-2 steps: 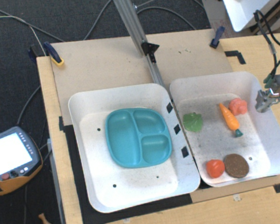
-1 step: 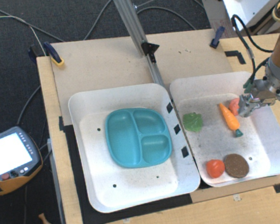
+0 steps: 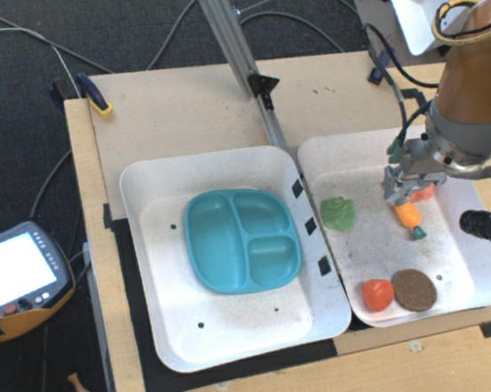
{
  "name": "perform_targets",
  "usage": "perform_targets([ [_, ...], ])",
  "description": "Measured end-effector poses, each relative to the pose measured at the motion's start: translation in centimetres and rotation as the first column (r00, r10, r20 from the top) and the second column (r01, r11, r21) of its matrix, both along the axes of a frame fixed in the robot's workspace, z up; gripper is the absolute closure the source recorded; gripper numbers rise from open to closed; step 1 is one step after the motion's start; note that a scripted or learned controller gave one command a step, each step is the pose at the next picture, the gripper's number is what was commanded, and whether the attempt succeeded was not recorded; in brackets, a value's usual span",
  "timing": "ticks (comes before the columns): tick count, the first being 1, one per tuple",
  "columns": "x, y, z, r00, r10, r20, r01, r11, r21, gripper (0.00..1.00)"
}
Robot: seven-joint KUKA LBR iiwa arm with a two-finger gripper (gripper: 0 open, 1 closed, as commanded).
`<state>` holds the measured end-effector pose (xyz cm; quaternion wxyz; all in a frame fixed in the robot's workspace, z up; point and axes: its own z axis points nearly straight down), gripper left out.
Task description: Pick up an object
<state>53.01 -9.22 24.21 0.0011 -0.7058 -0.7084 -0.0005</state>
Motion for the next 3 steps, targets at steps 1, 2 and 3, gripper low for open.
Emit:
perform_targets([
  [1, 0.2, 5.0, 0.3, 1.000, -0.001, 0.000, 0.001, 1.000, -0.001, 1.00],
  [2, 1.3, 11.3, 0.2, 1.000, 0.005, 0.002, -0.005, 1.000, 0.001, 1.00],
  [3, 2.9, 16.8, 0.6, 1.000, 0.000, 0.002, 0.000, 1.000, -0.001, 1.00],
])
